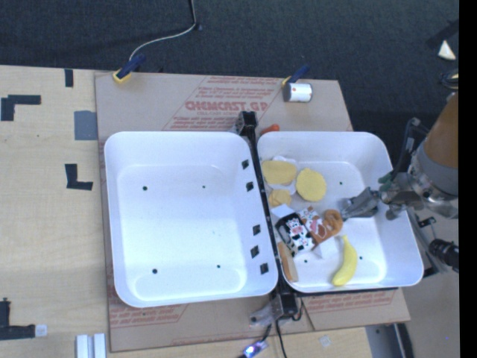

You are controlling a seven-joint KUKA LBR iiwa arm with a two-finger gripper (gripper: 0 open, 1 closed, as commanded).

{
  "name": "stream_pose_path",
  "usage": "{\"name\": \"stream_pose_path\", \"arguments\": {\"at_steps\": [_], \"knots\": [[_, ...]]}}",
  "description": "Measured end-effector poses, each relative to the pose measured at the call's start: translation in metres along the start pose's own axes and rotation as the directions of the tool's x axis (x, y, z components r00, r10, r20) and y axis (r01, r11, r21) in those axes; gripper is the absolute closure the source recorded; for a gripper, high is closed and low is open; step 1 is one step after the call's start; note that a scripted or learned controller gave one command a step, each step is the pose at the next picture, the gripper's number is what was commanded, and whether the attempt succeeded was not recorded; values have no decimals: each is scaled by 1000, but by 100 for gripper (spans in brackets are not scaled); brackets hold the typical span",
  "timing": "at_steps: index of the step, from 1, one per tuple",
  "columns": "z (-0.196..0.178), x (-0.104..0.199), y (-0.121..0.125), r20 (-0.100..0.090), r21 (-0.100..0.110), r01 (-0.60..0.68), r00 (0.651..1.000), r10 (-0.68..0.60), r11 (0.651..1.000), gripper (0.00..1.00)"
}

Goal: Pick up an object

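In the right-hand shallow white plastic bin (373, 151), the grey two-finger gripper (356, 206) is sitting low over the floor, reaching in from the right edge. The grey arm with the orange band (446, 136) is hanging over the bin's right rim. Jaws: cannot tell whether they are spread or pressed together, the tip is too small and blurred. Nothing is showing between them.

The objects are lying clustered in the left half of this bin. Two flat round yellow pieces: one (279, 172) near the divider, the other (311, 185) just beside it to the right. A smaller pale yellow chunk (279, 198) is sitting just below the first. A black-and-white spotted cow-pattern item (297, 233) is lying below those, touching a brown-orange pretzel-like piece (329, 225) on its right. That brown piece is sitting just left of and below the gripper tip, close to it; contact is not readable. A yellow plastic banana (345, 262) is lying towards the near wall, apart from the gripper. A tan stick-shaped piece (287, 263) is lying along the divider side.

The left-hand white bin (119, 200) is sitting alongside, both on a brown cardboard sheet (216, 103) on the light wooden bench (45, 215). A small white cylinder (299, 92) is resting on the cardboard behind the right bin.
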State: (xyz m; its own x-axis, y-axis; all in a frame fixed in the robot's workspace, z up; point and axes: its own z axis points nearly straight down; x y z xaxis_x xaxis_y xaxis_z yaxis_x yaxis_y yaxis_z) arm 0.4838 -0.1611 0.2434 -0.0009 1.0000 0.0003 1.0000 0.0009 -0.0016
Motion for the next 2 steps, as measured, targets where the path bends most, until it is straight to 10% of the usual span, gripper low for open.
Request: {"name": "stream_pose_path", "arguments": {"at_steps": [1,2], "knots": [[137,26,6,1,-17,0,1000,0,1000,0],[148,24,85,12,-26,0,1000,0,1000,0]]}}
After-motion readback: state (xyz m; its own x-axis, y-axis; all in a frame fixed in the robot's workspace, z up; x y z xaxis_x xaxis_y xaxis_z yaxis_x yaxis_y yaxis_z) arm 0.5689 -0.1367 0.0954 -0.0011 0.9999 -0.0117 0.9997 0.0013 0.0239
